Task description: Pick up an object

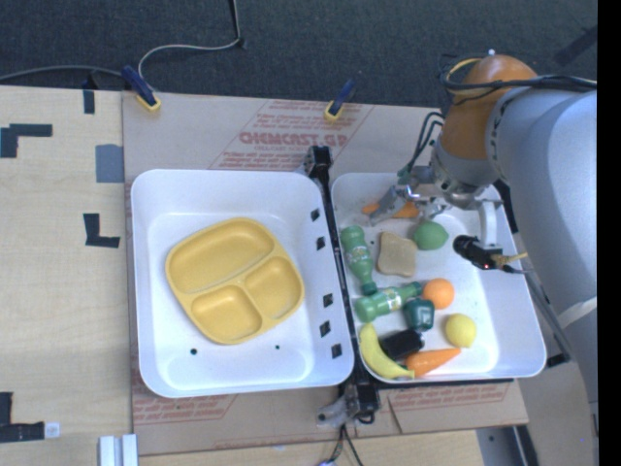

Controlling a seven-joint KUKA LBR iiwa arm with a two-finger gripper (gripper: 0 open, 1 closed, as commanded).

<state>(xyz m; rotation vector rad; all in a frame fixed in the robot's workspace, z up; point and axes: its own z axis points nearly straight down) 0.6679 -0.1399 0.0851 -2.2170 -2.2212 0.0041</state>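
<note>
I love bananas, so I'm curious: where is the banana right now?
The banana lies in the right bin, at its near left corner, curled beside a carrot and a small black object.

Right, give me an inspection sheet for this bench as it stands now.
Surface: cardboard sheet on the bench, held by two blue-and-yellow clamps at its far edge.
Job's things: right bin holds a banana, carrot, lemon, orange, green ball, two green bottles, a tan block and a small black item.
Clutter: left bin holds a yellow divided tray.
Grippers: gripper is low over the far end of the right bin; finger state not readable.
Cables: one cable loops across the dark floor beyond the bench.
Surroundings: black tape marks on the wooden top at left.
</note>
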